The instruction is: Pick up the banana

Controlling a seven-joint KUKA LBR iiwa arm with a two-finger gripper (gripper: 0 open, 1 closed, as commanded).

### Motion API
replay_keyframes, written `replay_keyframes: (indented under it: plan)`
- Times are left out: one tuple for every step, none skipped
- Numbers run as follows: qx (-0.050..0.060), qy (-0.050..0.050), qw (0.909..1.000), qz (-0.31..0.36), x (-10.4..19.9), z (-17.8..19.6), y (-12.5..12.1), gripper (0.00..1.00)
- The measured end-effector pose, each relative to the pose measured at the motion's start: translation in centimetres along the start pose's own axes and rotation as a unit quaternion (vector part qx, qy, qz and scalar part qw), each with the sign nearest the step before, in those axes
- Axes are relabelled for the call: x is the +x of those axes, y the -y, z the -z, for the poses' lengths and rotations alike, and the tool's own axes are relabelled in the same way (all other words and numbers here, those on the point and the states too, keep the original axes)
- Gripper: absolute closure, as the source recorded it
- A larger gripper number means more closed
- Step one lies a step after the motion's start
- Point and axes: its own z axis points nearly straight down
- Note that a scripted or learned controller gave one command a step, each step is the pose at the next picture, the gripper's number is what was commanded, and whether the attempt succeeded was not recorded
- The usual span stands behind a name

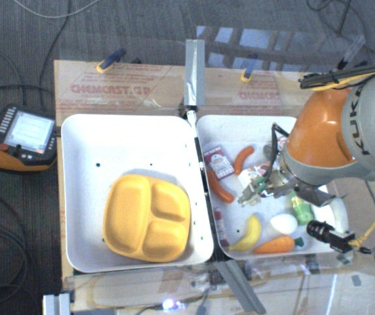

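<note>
Bench sits on dark grey carpet with loose cables, and a teach pendant [20,138] lies on the floor off the far side of the left bin. Two white bins are side by side on a cardboard-topped surface. The left bin [82,143] carries a yellow divided tray [148,217], well away from the gripper and irrelevant to this pick.

The right bin [207,126] is the working one. The gripper [252,192] hangs over its middle, and the orange wrist band covers much of the bin behind it. The tips are small and cluttered against the bin floor, so I can't tell how wide the gripper is set. Nothing is visibly held in it.

The banana [248,233] lies just below the gripper in frame, slightly toward the left bin, near the bin's front wall. It's clear of the tips, with no contact. An orange carrot [276,245] lies right beside the banana's lower end, and a white egg [283,224] sits just to the arm side of it. Two red sausages are on the opposite side: one [244,157] above the gripper, one [219,187] beside it toward the divider. A small red-and-white packet [218,163] lies next to those. A green item [301,210] is tucked under the wrist.

My read is that this is the approach step, with no grasp yet. The next move needs a short shift toward the front wall to centre over the banana's midsection. The closing direction should run across its narrow width, then a descent. The carrot and egg crowd it, so one could get clipped or grabbed along with it.
</note>
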Motion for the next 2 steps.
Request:
replay_keyframes:
  plan:
    - [0.0,0.0,1.0,0.0,0.0,0.0,0.0,0.0]
    - [-0.004,0.002,0.9988,0.049,-3.4,-10.0,0.7,0.0]
